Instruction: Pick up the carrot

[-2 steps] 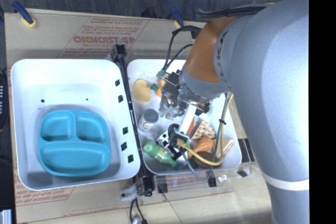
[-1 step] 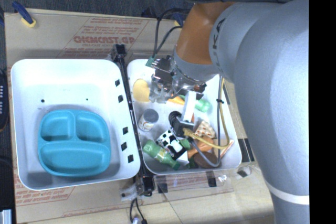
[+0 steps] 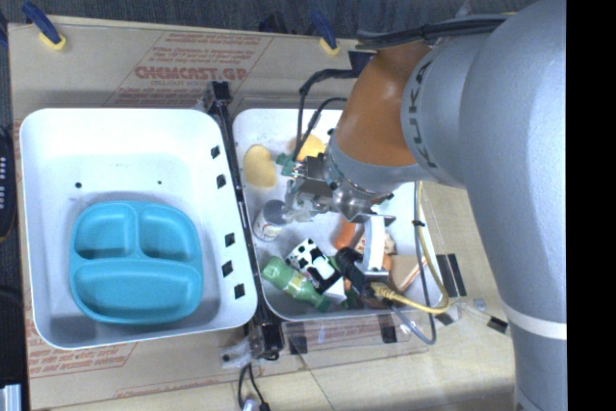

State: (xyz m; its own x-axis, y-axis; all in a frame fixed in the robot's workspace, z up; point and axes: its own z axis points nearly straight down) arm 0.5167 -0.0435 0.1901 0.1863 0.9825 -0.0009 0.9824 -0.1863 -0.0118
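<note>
The carrot [image 3: 346, 233] appears as a small orange piece in the right bin [image 3: 252, 236], mostly hidden under the arm's wrist. My gripper [image 3: 294, 195] hangs low over the middle of that bin, just left of and slightly above the carrot. The big grey and orange arm covers much of the bin's right half.
Around the gripper lie a pale yellow round item [image 3: 258, 166], a yellow piece [image 3: 310, 147], a green bottle [image 3: 287, 279] and a black-and-white item [image 3: 310, 257]. In the left bin [image 3: 115, 135] sits a blue divided plate [image 3: 135, 260]. A yellow cable [image 3: 414, 303] runs along the right bin's front.
</note>
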